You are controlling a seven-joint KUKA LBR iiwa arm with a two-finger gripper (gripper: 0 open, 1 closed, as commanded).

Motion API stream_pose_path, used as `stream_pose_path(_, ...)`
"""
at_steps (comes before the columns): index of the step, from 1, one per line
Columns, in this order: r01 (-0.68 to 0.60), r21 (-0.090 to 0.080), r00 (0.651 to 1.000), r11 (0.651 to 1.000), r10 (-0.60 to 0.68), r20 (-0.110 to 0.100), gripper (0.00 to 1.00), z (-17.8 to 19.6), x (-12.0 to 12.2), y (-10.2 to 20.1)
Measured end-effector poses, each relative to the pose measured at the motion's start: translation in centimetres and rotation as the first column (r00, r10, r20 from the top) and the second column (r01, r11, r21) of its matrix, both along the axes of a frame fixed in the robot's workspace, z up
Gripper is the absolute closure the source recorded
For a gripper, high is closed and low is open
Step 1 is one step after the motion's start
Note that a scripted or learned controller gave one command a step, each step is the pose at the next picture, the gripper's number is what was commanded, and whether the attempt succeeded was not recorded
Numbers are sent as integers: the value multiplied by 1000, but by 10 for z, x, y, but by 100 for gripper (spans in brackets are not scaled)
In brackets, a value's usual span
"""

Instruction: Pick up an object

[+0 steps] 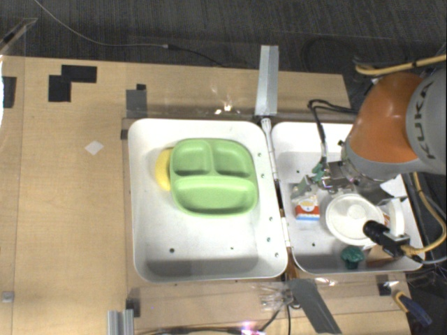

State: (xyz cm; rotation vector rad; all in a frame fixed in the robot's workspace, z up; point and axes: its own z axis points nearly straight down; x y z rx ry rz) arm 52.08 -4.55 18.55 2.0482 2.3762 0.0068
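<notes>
From above, the arm (pixel 391 128) reaches into the right bin (pixel 297 145); its gripper (pixel 316 180) is low beside a small carton (pixel 306 209), grip unclear; a white bowl (pixel 349 218) and green piece (pixel 353 257) lie near; the left bin (pixel 202 250) holds a green tray (pixel 212 175) over something yellow (pixel 163 169).

"KUKA" lettering, partly cut off, on the grey arm (pixel 427 128)
</notes>
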Motion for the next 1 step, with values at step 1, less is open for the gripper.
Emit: stream_pose_path(1, 45, 0, 999, 999, -45, -4, 0, -71, 2, -53)
